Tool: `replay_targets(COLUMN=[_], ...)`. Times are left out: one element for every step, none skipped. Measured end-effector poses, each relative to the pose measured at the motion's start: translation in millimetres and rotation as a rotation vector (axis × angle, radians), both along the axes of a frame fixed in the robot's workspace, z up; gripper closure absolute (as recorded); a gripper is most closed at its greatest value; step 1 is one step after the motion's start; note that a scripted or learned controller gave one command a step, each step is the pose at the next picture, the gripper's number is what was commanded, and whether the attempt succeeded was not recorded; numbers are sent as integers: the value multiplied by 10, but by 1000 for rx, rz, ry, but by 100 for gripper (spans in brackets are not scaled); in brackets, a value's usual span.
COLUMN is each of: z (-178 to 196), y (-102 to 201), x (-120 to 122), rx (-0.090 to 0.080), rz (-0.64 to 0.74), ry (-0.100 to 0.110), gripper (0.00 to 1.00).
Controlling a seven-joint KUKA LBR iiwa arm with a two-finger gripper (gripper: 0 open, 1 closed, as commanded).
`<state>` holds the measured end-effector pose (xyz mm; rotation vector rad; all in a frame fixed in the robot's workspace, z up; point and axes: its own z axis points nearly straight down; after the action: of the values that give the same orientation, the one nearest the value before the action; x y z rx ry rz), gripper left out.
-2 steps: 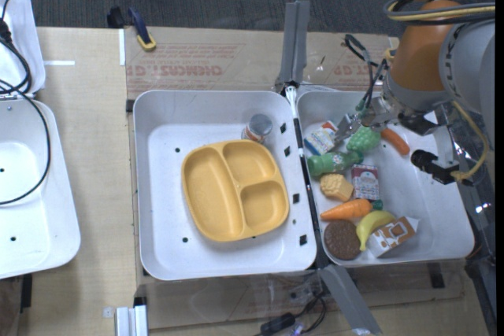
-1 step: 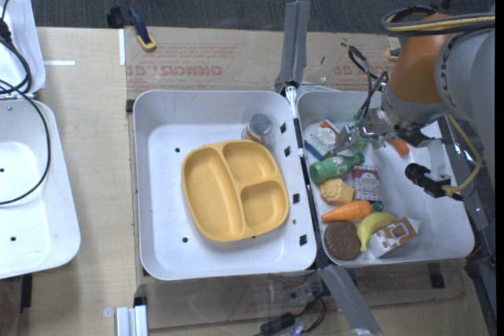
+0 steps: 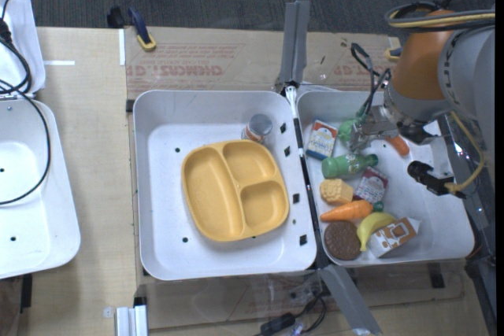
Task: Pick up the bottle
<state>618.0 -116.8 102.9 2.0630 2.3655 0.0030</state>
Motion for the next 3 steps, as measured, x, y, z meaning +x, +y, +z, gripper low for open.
replay_targets(z=[0,94,94], y=[-1,-8,-8], x=[-1,3,3], rx=[0,0,-1], rz=[0,-1,-1], ry=[0,-1,-1], gripper=[0,100,0])
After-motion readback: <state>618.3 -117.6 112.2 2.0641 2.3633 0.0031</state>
